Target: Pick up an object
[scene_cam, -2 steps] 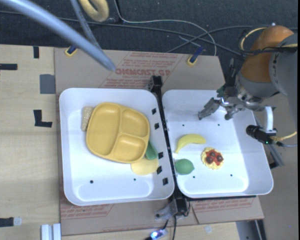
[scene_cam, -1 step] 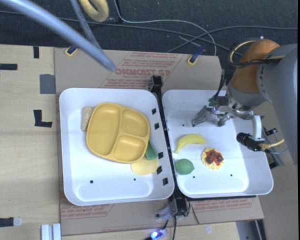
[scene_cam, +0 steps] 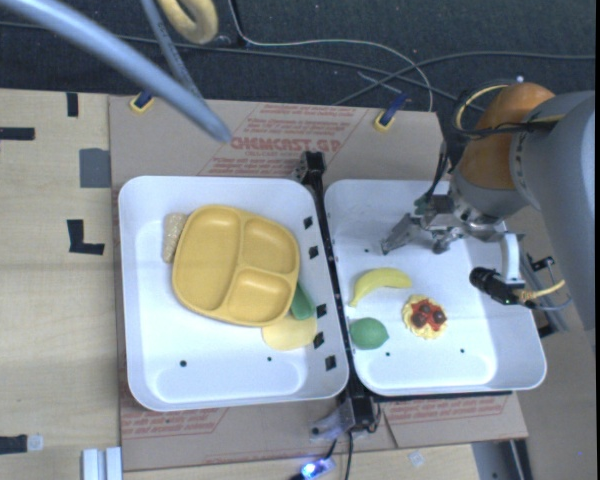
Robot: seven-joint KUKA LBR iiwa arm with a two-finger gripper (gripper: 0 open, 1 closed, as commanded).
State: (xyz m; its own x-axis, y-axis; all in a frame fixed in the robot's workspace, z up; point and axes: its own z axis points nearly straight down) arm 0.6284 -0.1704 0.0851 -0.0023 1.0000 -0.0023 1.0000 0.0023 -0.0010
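In the right bin lie a yellow banana, a round green piece and a small yellow toy with red topping. My gripper hangs over the upper middle of that bin, just above and to the right of the banana. It stands open, its fingers spread, with nothing between them. The grey arm with its orange band comes in from the right.
The left bin holds a yellow divided plate lying over a tan piece, a green piece and a pale yellow piece. A black divider with clips runs between the bins. Cables cross the bench behind.
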